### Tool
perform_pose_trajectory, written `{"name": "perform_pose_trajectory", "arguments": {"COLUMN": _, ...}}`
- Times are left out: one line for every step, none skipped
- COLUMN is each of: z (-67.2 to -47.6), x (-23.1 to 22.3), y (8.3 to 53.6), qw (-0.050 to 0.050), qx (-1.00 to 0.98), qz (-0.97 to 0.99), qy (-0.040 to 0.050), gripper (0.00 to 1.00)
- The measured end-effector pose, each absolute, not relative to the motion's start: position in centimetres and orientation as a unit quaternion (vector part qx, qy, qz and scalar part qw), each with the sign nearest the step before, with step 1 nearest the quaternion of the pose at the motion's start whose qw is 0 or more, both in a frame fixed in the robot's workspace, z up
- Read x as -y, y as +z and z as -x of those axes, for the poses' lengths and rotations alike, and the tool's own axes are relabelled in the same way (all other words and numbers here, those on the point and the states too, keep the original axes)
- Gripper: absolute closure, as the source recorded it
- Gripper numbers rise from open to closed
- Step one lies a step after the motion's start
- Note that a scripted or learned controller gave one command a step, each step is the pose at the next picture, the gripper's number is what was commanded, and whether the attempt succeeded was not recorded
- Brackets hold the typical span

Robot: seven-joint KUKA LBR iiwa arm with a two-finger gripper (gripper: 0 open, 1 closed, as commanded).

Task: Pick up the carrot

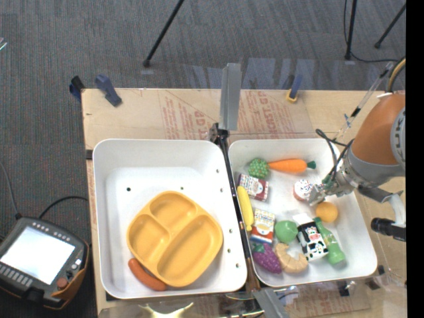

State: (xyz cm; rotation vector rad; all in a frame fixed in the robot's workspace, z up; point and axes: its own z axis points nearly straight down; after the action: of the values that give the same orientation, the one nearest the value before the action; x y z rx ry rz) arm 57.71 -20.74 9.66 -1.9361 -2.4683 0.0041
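Note:
The carrot (pixel 290 165), orange with a green top at its right end, lies near the back of the right bin (pixel 368 244), beside a green broccoli piece (pixel 258 168). My gripper (pixel 318 194) hangs low at the bin's right side, close to a round white and red item (pixel 304 189) and just above an orange fruit (pixel 326 211). It is to the right of the carrot and nearer the front, apart from it. Nothing from the bin shows between its fingers.
The right bin also holds a yellow corn cob (pixel 245 207), small cartons (pixel 254 186), a green ball (pixel 286 231), purple grapes (pixel 267 260), a croissant (pixel 291 258), a cow-print carton (pixel 309 240) and a green bottle (pixel 331 247). The left bin (pixel 112 171) holds a yellow divided plate (pixel 175 238) and a sausage (pixel 147 275).

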Motion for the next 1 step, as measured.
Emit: {"name": "perform_pose_trajectory", "arguments": {"z": -47.49, "x": 17.79, "y": 8.91, "qw": 0.003, "qx": 0.818, "qz": 0.575, "qy": 0.0002, "gripper": 1.00}}
